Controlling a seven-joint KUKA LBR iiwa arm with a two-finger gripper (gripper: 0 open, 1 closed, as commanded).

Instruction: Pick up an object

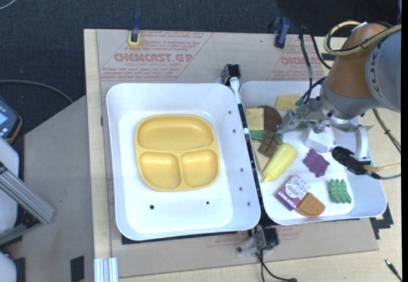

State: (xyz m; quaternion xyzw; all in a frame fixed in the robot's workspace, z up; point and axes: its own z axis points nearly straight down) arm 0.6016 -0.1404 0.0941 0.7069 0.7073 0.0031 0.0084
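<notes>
The right white bin [364,180] holds several small items: a yellow squeeze bottle [279,161], a brown chocolate bar [270,143], a purple piece [315,162], a green piece [339,191], a pink-and-white packet [292,190], an orange toast-like piece [310,205] and a white block [319,141]. My gripper [310,126] hangs low over the bin's back middle, just above the white block and to the right of the chocolate bar. The wrist's grey body hides what lies under it.
The left white bin [121,147] carries a yellow divided plate [176,150]. A dark brown piece [272,118] and a pale yellow slab [287,102] lie at the right bin's back. A black cable plug [341,156] trails from the wrist over the bin.
</notes>
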